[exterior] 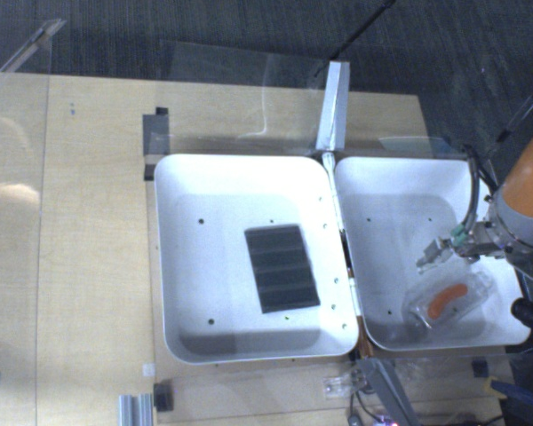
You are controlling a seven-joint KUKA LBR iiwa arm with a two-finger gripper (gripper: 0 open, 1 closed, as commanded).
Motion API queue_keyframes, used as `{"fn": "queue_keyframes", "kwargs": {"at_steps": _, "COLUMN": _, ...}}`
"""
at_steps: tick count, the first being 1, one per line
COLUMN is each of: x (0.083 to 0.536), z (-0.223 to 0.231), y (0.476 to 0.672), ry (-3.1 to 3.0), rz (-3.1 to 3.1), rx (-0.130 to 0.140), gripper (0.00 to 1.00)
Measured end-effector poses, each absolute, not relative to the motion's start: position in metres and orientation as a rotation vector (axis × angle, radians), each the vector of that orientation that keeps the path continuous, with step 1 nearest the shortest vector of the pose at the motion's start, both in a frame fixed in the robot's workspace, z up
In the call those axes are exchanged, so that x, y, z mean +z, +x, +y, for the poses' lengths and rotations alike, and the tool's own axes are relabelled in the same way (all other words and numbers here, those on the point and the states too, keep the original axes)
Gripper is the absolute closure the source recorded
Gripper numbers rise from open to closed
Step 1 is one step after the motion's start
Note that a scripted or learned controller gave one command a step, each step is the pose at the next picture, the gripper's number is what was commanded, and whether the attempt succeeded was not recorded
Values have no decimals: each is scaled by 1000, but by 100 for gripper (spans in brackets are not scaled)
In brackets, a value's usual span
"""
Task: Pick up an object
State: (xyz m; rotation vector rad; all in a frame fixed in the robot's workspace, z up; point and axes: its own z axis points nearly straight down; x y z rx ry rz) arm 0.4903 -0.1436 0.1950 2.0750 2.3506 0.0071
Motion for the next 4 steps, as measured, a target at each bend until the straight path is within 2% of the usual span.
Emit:
{"fn": "queue_keyframes", "kwargs": {"at_steps": 1, "x": 89, "z": -193, "y": 490, "ry": 1770, "rz": 2584, "rx": 7, "gripper": 0}}
{"fn": "queue_keyframes", "kwargs": {"at_steps": 2, "x": 90, "z": -120, "y": 493, "ry": 1413, "rz": 2786, "rx": 9, "gripper": 0}}
{"fn": "queue_keyframes", "kwargs": {"at_steps": 3, "x": 90, "z": -106, "y": 545, "ry": 1627, "rz": 2673, "rx": 9, "gripper": 0}}
{"fn": "queue_keyframes", "kwargs": {"at_steps": 4, "x": 89, "z": -96, "y": 578, "ry": 1914, "rz": 2479, "rx": 10, "gripper": 0}}
